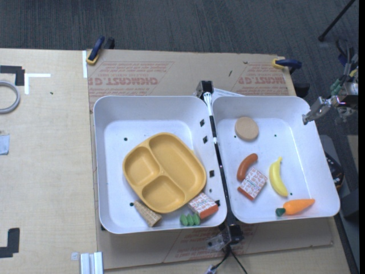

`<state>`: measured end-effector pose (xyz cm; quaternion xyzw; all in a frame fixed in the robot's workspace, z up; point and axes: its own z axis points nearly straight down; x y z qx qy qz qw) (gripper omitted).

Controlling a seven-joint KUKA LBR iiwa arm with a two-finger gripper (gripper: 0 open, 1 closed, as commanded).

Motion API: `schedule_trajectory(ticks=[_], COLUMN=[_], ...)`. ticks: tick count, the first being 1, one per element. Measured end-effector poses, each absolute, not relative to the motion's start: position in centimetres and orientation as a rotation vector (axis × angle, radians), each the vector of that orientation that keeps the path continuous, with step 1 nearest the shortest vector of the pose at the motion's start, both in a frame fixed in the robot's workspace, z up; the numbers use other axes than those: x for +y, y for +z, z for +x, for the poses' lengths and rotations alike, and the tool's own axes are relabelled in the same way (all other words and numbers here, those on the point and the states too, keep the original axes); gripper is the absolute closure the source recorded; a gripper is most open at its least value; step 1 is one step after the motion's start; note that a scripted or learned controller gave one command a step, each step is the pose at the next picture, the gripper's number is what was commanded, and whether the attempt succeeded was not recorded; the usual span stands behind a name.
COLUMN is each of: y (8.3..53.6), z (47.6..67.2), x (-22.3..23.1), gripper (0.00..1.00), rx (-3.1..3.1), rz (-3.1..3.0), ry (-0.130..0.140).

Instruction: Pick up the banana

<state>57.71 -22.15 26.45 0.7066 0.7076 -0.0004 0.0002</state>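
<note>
The banana [278, 177] lies free in the right bin [311, 153], graspable; whether the end effector [312, 115] is apart, I cannot tell

Banana [278, 177] in right bin [311, 153]

The robot's visible part sits just beyond the far right corner of the right bin [258, 98], and it is small and blurred. The gripper [311, 116] is bare metal, silver-grey with a dull shine. It reads as a slim, narrow piece whose pale tip lies just outside that bin's rim. Further out from the bin, the metal widens into a busier cluster of grey and whitish parts with dark gaps between them. Thin cables [342, 83] run up from this cluster, on the side away from the bin. One is green and others look dark or reddish. Screws and markings are too small to make out.
</note>
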Motion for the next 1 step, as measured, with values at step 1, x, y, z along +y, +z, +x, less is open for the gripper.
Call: schedule_trajectory(ticks=[1], y=[13.62], z=[56.55], x=[-22.13], gripper=[0.0], rx=[2.293], rz=[2.117], ry=[0.017])
